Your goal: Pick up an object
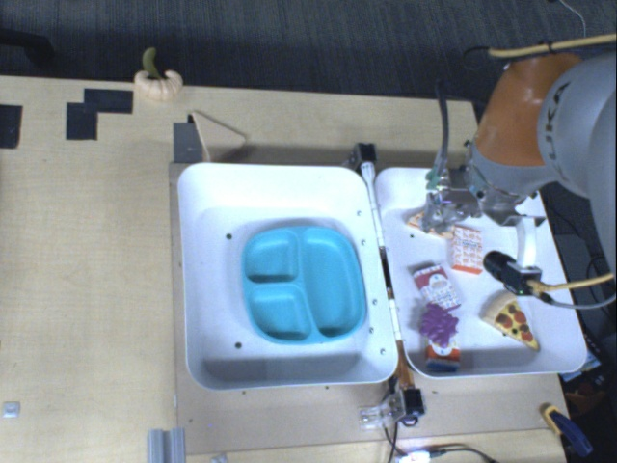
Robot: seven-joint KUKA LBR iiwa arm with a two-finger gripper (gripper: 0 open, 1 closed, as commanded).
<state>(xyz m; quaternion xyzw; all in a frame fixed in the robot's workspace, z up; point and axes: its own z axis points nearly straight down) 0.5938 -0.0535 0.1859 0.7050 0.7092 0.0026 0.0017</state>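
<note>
tool [442, 205] low in right bin [559, 355], over pale flat item [420, 222]

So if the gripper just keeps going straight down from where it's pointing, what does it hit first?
Most likely the pale orange-edged item at the back of the right bin. The gripper hangs directly over it, pointing down. Depth is hard to judge from this slanted view, so it could land beside it on the bin floor.

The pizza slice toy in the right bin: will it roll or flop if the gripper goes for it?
The pizza slice lies flat and wedge-shaped, so it probably won't roll. It looks like a rigid, light toy, likely to slide when nudged. It sits near the right bin's wall, which may crowd the gripper.
</note>
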